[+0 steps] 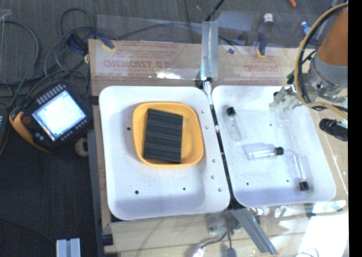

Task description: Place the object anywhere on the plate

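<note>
Pendant: a handheld control unit (50, 117) with a lit screen lay on the floor left of the desk (141, 60), among loose cables.
Left bin: the white bin (113, 182) held a yellow plate (138, 117) near its middle, with bare white floor all round and the widest strip toward the near edge.
Plate load: a dark ribbed block (163, 135) lay flat on the plate, covering most of its centre and leaving the yellow rim showing on all sides.
Divider: the two bins met edge to edge along a narrow seam.
Right bin: the second white bin (254, 185) carried three clear vials with black caps, well apart from one another: the first vial (233, 121) near the seam, the second vial (262, 151) lying crosswise mid-bin, the third vial (300, 172) by the right wall.
End effector: it (281, 103) hung over the right bin's far right corner, above bare floor; from where I stood I couldn't tell its state.
</note>
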